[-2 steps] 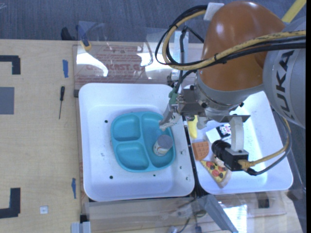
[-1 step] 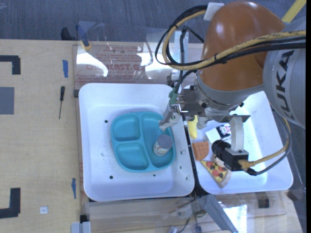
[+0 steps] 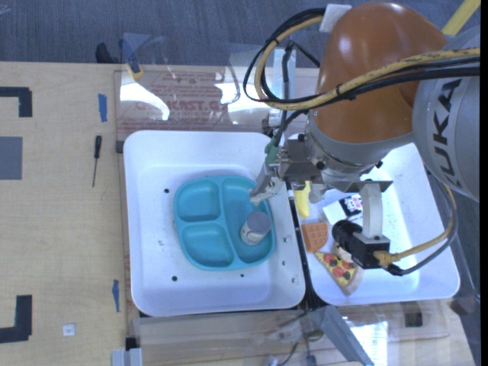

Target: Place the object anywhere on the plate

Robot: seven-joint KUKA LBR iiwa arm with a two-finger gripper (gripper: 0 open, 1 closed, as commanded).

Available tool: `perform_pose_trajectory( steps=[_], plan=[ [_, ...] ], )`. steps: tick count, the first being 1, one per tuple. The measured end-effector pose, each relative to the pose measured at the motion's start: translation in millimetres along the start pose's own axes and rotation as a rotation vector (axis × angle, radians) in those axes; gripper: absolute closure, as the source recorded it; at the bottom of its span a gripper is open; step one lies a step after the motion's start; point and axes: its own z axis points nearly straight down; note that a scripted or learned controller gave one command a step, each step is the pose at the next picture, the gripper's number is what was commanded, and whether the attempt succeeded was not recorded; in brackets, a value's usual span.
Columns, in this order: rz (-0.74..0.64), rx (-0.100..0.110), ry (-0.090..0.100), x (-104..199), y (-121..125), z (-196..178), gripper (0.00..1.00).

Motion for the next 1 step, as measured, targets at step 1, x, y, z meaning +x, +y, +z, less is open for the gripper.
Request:
perform_pose_trajectory(
  steps=[1],
  plan=[
    [0.0,0.0,0.0,0.0,0.0,0.0,0.0]
  ],
)
